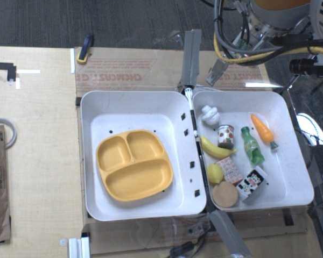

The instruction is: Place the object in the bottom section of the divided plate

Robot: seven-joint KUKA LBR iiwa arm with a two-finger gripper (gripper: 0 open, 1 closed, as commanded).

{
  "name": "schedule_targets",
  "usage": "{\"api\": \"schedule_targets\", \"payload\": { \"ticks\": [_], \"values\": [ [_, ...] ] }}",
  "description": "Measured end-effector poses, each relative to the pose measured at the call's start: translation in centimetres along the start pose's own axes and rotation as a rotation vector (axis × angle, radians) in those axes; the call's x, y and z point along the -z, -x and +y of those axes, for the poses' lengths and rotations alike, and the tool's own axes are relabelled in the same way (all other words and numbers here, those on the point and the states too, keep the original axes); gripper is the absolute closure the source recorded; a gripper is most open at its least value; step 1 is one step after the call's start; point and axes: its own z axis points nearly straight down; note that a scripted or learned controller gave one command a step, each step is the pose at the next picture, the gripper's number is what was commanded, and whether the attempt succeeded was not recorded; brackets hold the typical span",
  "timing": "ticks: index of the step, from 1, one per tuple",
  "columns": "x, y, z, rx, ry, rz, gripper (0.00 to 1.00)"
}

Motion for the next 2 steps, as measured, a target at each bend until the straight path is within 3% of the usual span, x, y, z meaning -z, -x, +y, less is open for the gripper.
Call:
{"api": "schedule_targets", "payload": {
  "ticks": [2],
  "values": [
    [0.00, 0.02, -0.01, 0.000, 0.000, 0.000, 0.00]
  ]
}}
